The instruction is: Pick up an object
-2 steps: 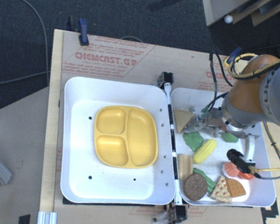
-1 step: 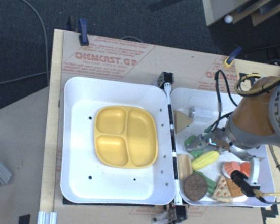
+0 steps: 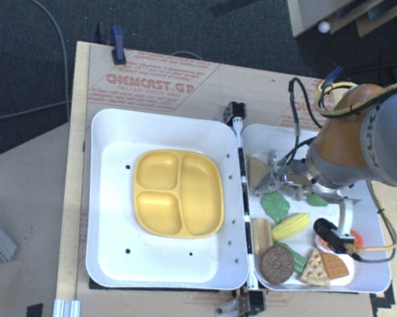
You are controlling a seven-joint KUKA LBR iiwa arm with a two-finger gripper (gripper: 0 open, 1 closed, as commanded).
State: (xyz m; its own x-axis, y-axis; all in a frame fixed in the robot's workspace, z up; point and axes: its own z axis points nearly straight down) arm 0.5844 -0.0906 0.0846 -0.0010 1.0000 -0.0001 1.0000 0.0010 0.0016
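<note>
Can't tell how the claw (image 3: 288,179) is set; it's low in the right bin (image 3: 379,276), just above a flat green leaf-shaped toy (image 3: 275,205) beside yellow corn (image 3: 290,226).

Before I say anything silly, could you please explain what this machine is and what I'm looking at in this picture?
It is one robot arm, grey with an orange band, reaching in from the right. A fixed camera looks down at a slant on a bench with two shallow white bins. The left bin holds a yellow divided plate. The right bin holds toy food: a corn cob, a green leaf, a brown patty, a pizza slice. The pincer hangs low over these; whether it grips anything can't be told.
</note>
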